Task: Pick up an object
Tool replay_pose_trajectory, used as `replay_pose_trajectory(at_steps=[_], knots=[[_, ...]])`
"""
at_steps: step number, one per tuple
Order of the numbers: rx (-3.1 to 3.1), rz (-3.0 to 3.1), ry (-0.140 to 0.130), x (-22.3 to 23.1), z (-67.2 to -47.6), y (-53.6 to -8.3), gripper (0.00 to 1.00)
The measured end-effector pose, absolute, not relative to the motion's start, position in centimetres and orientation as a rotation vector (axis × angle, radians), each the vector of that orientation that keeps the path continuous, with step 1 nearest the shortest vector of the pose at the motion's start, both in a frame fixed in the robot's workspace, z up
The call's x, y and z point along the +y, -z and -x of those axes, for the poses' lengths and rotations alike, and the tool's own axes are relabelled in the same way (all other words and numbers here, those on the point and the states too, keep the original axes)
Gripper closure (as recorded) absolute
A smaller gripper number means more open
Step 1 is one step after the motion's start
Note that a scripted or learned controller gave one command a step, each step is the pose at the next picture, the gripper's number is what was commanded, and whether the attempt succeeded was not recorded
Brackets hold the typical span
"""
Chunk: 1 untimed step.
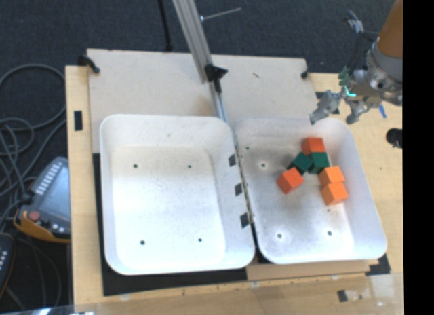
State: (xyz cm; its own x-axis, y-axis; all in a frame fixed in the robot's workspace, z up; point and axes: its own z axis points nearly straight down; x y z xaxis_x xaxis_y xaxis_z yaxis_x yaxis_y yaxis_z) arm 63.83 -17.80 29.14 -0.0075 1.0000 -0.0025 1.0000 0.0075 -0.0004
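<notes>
The tool [339, 108] hangs spread wide and holding nothing above the right bin's [366, 235] far rim. All 6 blocks [313, 170] lie clustered inside; picking remains undone.

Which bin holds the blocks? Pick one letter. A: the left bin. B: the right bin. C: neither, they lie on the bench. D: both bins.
B: the orange blocks and green blocks cluster inside the right bin, below the hand.
</notes>
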Motion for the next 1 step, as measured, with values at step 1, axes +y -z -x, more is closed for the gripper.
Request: replay_pose_trajectory(at_steps=[1], knots=[[2.214,-2.214,-0.009,-16.65,-62.17,-12.95,0.0]])
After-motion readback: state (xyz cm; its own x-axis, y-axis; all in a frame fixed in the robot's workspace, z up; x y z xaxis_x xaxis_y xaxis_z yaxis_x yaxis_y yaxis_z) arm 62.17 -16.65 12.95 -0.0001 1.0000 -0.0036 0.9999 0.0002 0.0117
